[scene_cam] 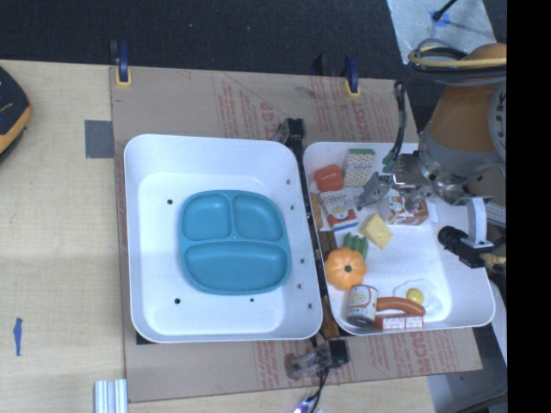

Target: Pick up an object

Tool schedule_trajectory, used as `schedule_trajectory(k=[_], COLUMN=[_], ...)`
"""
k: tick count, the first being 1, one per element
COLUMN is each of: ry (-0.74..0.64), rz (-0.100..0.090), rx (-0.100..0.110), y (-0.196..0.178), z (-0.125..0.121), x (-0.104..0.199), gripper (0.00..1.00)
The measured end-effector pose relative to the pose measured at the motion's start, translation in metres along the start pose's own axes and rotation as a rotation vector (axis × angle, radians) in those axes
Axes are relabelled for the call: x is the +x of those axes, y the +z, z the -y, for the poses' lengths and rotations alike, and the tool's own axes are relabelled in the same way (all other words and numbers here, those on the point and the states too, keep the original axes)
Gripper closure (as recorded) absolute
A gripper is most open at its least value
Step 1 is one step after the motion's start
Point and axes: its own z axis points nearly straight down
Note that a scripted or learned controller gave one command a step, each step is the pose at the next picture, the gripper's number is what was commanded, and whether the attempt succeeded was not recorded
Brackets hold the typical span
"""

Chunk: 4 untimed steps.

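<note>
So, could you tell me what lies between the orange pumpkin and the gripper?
In the camera view, a yellow cheese wedge lies between the pumpkin and the gripper.

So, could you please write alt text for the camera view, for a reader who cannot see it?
A grey robot arm reaches from the right, its gripper low over the right bin, which holds toy food such as an orange pumpkin, a yellow cheese wedge and a sausage. The left bin holds a blue divided plate.
</note>
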Motion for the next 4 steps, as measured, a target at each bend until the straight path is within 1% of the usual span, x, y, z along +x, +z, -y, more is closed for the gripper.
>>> schedule_trajectory(k=[1,2,3,4], ry=[-0.006,-0.005,-0.006,-0.003], rz=[0.002,-0.001,0.0,-0.003], rx=[-0.005,0.0,-0.005,0.009], y=[0.051,0.08,0.089,0.09], z=[-0.036,-0.068,-0.079,0.055], x=[-0.034,0.004,0.009,0.006], gripper=[0.0,0.0,0.0,0.0])
